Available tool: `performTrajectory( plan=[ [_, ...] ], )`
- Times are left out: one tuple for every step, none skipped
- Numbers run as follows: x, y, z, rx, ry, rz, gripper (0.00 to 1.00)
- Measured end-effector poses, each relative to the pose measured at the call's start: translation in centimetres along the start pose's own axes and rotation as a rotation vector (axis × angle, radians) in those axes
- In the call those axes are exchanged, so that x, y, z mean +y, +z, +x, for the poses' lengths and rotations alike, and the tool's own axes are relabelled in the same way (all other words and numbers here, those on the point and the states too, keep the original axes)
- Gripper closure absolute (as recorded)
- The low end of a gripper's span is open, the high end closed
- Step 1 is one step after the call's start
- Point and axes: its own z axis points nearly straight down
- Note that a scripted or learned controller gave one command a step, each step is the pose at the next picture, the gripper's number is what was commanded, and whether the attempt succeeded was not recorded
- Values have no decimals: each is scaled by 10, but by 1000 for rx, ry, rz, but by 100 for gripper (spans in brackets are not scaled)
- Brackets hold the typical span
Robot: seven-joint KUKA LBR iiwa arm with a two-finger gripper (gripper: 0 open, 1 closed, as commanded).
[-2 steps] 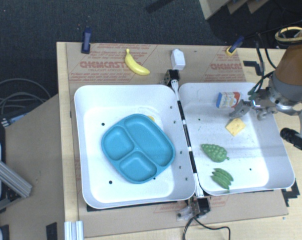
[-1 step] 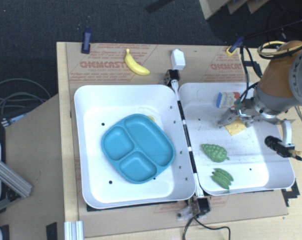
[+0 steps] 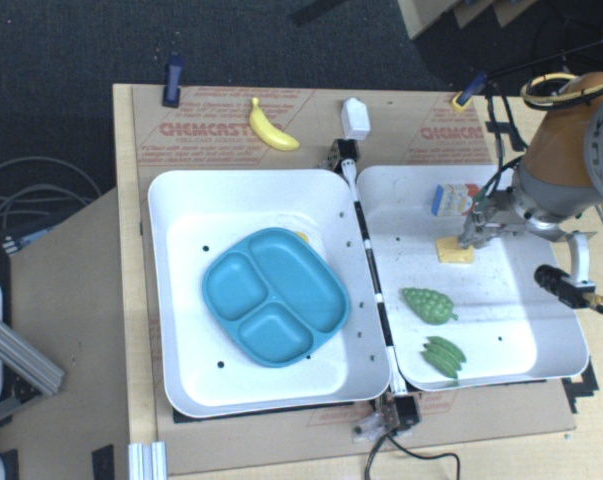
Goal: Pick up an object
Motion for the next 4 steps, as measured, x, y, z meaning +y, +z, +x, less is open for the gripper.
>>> performTrajectory(
  plan=[
    [-2,2,1,2,0,5,0],
    [64,14,4,3,-2,6,0],
    [21,14,22,5,0,8,0],
    [-4,14,34,5,0,9,0]
  ],
)
